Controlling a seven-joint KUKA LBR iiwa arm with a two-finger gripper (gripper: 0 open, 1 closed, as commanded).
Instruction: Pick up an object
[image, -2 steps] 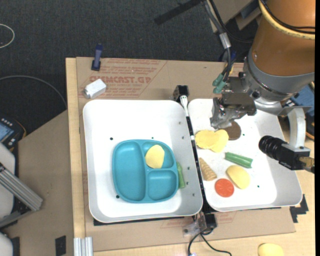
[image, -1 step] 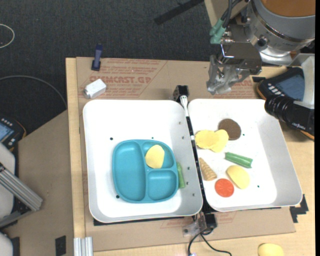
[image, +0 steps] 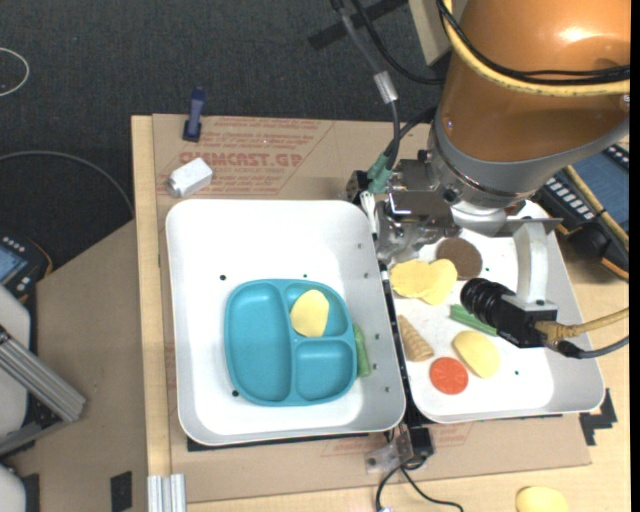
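My gripper (image: 397, 232) hangs low over the far left corner of the right bin (image: 583, 388), close to the wall between the two bins. Just in front of it lies a flat yellow piece (image: 424, 280), with a brown disc (image: 461, 257) beside that. Nearer the front of this bin are a small waffle cone (image: 417, 343), a red-orange disc (image: 449, 376), a yellow lump (image: 477, 352) and a green strip (image: 468, 318). The wrist hides the bin's far part. Nothing shows between the gripper's jaws.
The left bin (image: 192, 300) holds a blue divided plate (image: 262, 345) with a yellow piece (image: 310, 313) in its far right section and a green sliver (image: 361, 353) at its right rim. A white block (image: 190, 177) and a blue clip (image: 194, 114) lie on the cardboard behind.
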